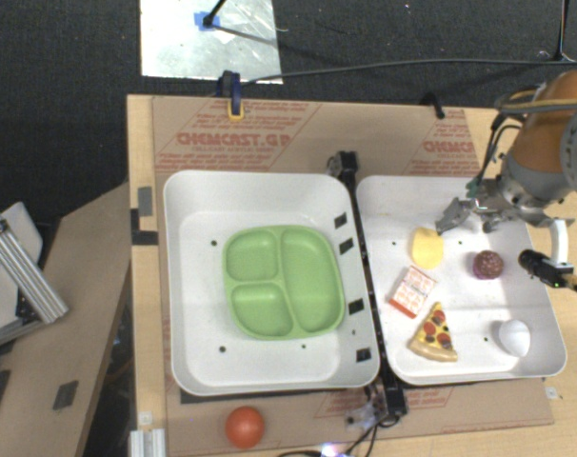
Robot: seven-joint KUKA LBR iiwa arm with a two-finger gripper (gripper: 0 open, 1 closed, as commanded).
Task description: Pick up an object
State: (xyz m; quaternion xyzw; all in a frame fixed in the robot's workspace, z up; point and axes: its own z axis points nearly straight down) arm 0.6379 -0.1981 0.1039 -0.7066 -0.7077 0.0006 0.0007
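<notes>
While black cloth backs the cardboard-covered tabletop [269,127], the claw [479,212] hangs over the right bin [555,346], fingers spread wide and holding nothing, just beside the yellow toy [427,248] at its left.

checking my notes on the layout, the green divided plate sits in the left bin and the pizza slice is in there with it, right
Not quite. The green divided plate does sit in the left bin, but the pizza slice is not with it: the camera view shows it in the right bin, near the front edge, below the small red-and-white box.
</notes>
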